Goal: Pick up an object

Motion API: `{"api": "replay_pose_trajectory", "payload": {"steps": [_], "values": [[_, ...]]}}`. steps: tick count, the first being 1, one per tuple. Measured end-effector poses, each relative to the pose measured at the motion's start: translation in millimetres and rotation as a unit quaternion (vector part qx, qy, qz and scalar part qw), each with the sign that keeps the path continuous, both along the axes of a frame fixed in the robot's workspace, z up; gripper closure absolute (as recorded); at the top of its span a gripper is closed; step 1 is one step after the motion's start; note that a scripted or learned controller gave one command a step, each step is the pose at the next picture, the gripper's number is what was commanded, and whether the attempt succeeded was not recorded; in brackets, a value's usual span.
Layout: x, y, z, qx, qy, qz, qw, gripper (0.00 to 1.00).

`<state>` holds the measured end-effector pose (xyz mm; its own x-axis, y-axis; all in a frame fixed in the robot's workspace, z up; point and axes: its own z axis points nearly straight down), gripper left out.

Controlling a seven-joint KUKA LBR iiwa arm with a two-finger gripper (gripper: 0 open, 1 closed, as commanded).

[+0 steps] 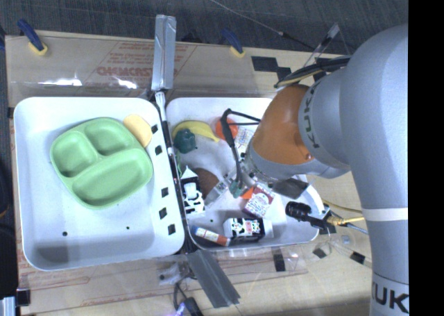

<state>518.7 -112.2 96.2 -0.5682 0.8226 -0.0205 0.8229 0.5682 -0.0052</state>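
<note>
My gripper is low in the right bin, under the orange wrist band, among the objects there. Beside it on the left lies a brown rounded object. Just right of it sits a red and white packet. A yellow banana and a teal object lie at the bin's back left. A black-and-white patterned box and a white tube with an orange tip rest near the front wall. The arm hides the bin's right part.
The left bin holds a green divided plate with a yellow block at its back right corner. A second black-and-white item lies against the divider. An orange-red thing sits by the banana.
</note>
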Motion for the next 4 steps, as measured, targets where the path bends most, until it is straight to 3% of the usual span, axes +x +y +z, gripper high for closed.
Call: {"api": "replay_pose_trajectory", "payload": {"steps": [1, 2, 3, 4], "values": [[7, -10, -4, 0.0085, 0.003, 0.026, 0.9996, 0.0], [21, -2, -2, 0.0019, 0.003, 0.086, 0.9963, 0.0], [83, -7, 1, 0.0088, 0.003, 0.08, 0.9967, 0.0], [73, 2, 1, 0.0016, -0.001, 0.162, 0.9868, 0.0]]}}
